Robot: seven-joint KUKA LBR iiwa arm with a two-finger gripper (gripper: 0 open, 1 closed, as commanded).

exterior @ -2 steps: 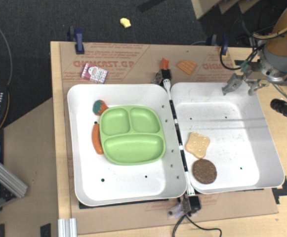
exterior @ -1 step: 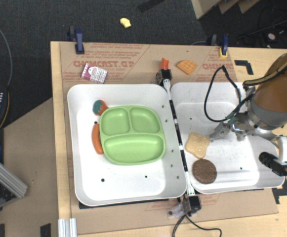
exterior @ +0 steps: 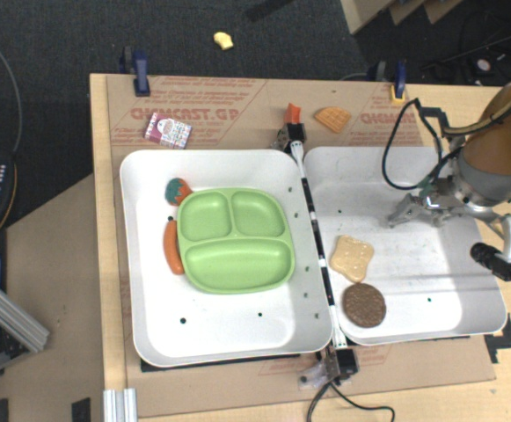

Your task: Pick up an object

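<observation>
My gripper (exterior: 419,218) hangs over the right bin (exterior: 466,310), in its upper middle, with its two metal fingers splayed open and nothing between them. The grey arm with its orange band (exterior: 501,143) comes in from the right. Down and to the left of the gripper, a tan square cracker (exterior: 352,258) lies near the bin's left wall, and a dark brown round cookie (exterior: 363,305) sits just below it. In the left bin (exterior: 211,337) a green divided plate (exterior: 235,240) lies flat. An orange sausage-like piece (exterior: 173,246) and a small teal and red item (exterior: 178,190) lie at its left.
A black cable (exterior: 396,148) loops from the wrist over the right bin's back edge. On the bench behind the bins lie a pink packet (exterior: 168,130), an orange clip (exterior: 292,112) and another cracker (exterior: 332,119). Blue clamps (exterior: 138,70) grip the bench's back edge.
</observation>
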